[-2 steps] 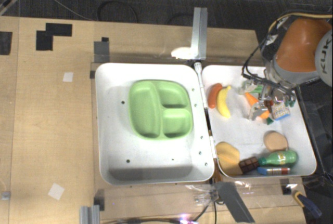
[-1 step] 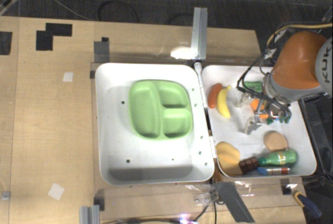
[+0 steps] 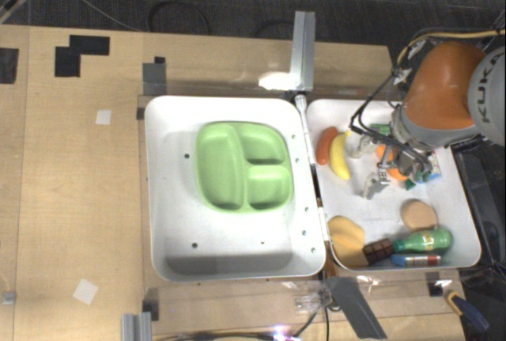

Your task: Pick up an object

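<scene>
The right white bin (image 3: pixel 378 214) holds several small objects. A yellow banana (image 3: pixel 339 157) lies beside an orange-red piece (image 3: pixel 325 145) at the bin's left. My gripper (image 3: pixel 382 176) hangs low over the bin's middle, just right of the banana, under the orange wrist band (image 3: pixel 443 86). A small orange bit (image 3: pixel 382 151) and a green bit (image 3: pixel 412 183) show close around it. I see nothing clearly held. A tan round piece (image 3: pixel 418 214) lies below and to the right of the gripper.
Along the right bin's front lie a tan wedge (image 3: pixel 346 233), a brown block (image 3: pixel 378 250), a green bottle (image 3: pixel 424 240) and a red-and-blue stick (image 3: pixel 415 259). The left bin (image 3: pixel 170 173) holds a green divided plate (image 3: pixel 241 165). A metal post (image 3: pixel 303 47) stands behind the bins.
</scene>
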`<state>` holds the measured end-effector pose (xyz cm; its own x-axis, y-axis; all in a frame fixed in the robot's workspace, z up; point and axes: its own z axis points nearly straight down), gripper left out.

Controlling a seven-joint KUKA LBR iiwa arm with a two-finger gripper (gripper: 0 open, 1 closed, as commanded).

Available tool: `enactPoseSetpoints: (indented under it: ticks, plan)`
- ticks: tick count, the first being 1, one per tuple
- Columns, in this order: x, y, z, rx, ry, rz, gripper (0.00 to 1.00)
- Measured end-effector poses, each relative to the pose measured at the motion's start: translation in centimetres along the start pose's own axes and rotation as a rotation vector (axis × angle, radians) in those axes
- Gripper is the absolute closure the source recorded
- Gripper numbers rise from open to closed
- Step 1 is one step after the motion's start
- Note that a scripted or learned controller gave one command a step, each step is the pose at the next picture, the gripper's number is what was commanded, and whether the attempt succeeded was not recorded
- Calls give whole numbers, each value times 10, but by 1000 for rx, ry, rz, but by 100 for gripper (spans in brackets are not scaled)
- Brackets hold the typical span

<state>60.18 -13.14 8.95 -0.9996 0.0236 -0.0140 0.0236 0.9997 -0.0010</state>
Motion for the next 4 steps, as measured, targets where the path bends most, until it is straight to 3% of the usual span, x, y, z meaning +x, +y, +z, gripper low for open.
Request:
enactPoseSetpoints:
  ticks: [1,2,3,4]
  plan:
    - [28,14,-1,1,-3,85,0]
    - [11,-32,0,1,-1,56,0]
    - [-22,-25,1,0,1,31,0]
    - [-4,-18,0,1,0,186,0]
